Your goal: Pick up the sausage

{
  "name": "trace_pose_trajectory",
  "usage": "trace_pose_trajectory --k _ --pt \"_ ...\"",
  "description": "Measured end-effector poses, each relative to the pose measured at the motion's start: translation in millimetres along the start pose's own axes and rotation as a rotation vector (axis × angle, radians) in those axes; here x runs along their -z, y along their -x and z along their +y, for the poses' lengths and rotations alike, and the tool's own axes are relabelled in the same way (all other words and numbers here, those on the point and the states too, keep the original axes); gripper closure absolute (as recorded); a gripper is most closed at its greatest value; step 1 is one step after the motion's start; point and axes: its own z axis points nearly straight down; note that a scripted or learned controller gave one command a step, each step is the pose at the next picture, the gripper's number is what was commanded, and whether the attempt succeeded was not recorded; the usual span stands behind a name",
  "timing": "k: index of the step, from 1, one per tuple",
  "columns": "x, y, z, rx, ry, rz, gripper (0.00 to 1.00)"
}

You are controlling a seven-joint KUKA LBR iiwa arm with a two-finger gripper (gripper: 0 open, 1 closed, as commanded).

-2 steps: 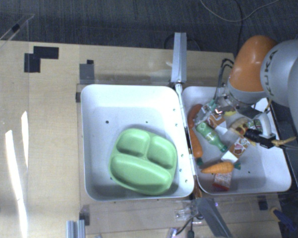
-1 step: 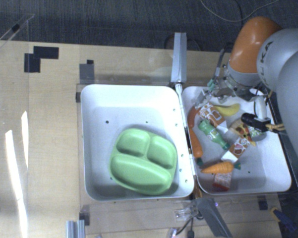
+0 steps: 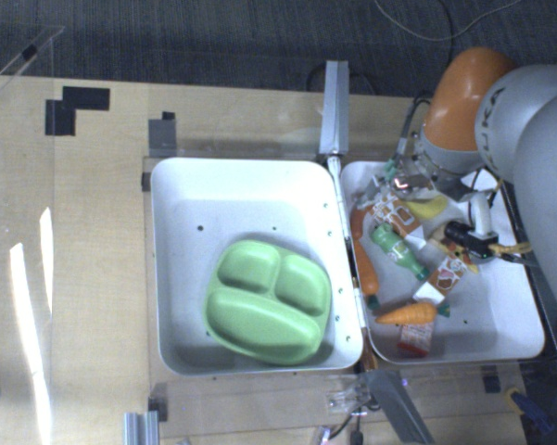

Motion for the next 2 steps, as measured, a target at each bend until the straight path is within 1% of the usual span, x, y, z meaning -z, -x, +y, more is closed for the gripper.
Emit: trace_pose_trajectory --k 1,2 --pt "-10.7 -7.2 -47.5 0.172 -0.020 0.005 0.00" --pt "-8.9 8.7 -103.4 0.126 -0.021 0.004 0.00"
